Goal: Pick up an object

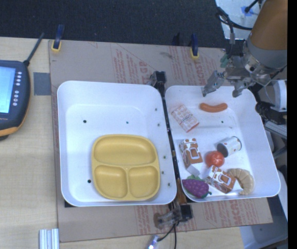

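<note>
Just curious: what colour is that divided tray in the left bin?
Yellow tray, seen in the camera view.

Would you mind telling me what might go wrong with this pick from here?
The open pincer hovers above the sausage, which lies near the right bin's far wall; a finger could strike that rim. The sausage is round and may roll away. Lower down, the tomato, can and cartons crowd together, so a grasp there may catch a neighbour.

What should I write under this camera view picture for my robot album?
End effector open above a sausage in the right bin of toy food; yellow tray sits in the left bin.
</note>
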Controlling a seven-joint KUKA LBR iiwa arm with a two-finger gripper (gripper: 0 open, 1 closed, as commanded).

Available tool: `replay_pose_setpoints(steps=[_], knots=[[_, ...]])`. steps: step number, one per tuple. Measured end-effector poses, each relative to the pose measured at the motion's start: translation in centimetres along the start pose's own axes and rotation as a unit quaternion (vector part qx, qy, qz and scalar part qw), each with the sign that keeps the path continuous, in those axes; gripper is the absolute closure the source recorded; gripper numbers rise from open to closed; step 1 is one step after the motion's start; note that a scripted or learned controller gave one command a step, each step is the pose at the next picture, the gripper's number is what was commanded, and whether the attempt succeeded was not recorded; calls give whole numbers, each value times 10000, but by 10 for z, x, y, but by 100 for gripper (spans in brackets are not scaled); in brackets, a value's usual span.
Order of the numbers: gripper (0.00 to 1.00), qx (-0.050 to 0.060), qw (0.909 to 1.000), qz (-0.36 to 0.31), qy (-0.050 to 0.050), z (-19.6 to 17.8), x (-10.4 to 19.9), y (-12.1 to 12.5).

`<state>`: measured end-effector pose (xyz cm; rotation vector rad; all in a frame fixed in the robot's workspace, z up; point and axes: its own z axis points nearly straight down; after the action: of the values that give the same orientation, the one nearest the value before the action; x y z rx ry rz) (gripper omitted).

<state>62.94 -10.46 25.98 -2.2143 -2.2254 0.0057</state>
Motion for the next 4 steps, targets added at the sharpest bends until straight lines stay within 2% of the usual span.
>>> replay_pose_setpoints(steps=[1,2,3,4], knots=[[0,8,10000,4,-3,69,23,-47],[0,9,10000,6,0,154,-39,-73],[0,2,10000,-5,5,169,-26,-118],[100,3,10000,-23,-4,159,-27,-118]])
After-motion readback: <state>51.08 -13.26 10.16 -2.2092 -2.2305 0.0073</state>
